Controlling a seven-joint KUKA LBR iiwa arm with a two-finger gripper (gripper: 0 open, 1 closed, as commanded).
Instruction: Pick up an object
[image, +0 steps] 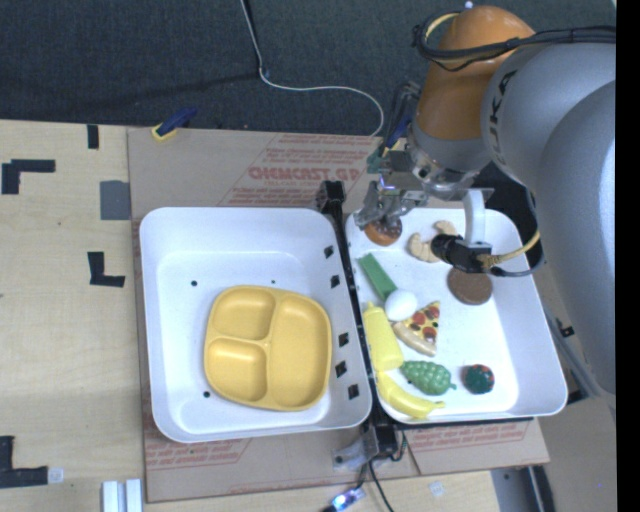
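Note:
My gripper (385, 215) hangs low over the far left corner of the right bin (527, 330), just above a small brown round object (381, 235). Whether anything sits between its fingers I cannot see. The right bin also holds a green stick (377, 274), a white egg (401, 304), a pizza slice (421, 327), a yellow banana (390, 365), a green bumpy fruit (427, 376), a small red-and-green item (479, 379), a brown disc (469, 287) and a beige piece (425, 246).
The left bin (175, 250) holds a yellow divided plate (267, 346). Black clips line the divider (345, 290) between the bins. The grey arm (560, 110) with its orange band looms over the right bin's far side.

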